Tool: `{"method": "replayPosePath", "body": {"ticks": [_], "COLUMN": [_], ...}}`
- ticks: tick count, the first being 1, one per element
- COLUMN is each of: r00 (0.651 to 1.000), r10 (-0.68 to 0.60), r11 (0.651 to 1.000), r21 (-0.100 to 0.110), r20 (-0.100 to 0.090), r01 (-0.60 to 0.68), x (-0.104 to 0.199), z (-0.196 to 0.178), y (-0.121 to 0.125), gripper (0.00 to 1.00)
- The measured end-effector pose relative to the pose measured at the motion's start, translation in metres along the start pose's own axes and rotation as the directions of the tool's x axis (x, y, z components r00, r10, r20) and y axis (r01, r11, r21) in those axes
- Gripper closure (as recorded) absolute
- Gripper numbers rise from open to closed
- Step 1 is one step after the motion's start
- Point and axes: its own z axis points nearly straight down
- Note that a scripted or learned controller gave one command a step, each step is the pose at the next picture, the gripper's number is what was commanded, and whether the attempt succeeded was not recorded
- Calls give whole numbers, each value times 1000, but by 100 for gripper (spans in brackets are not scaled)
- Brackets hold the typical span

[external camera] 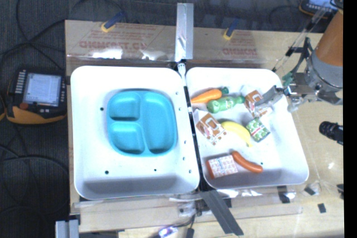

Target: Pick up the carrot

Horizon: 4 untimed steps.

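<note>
camera view: carrot [206, 95] is seen lying untouched at the top left of the right bin [290, 136], beside a green bottle [226, 102], gripper [271, 95] is parked near the bin's right edge, state cannot be told, pick not yet started.

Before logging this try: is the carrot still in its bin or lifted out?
In the bin. The carrot lies flat in the right bin beside a green bottle.
</note>
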Motion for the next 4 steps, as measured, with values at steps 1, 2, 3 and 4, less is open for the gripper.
{"method": "replayPosePath", "body": {"ticks": [1,2,3,4], "r00": [976,998,991,995], "r10": [216,70,131,-103], "r11": [976,998,991,995], "r21": [2,-1,1,-8], "r20": [-1,2,3,6], "r01": [-216,-70,-131,103], "x": [64,53,72,60], "z": [100,87,147,177], "y": [34,103,134,137], "gripper": [0,0,0,0]}}
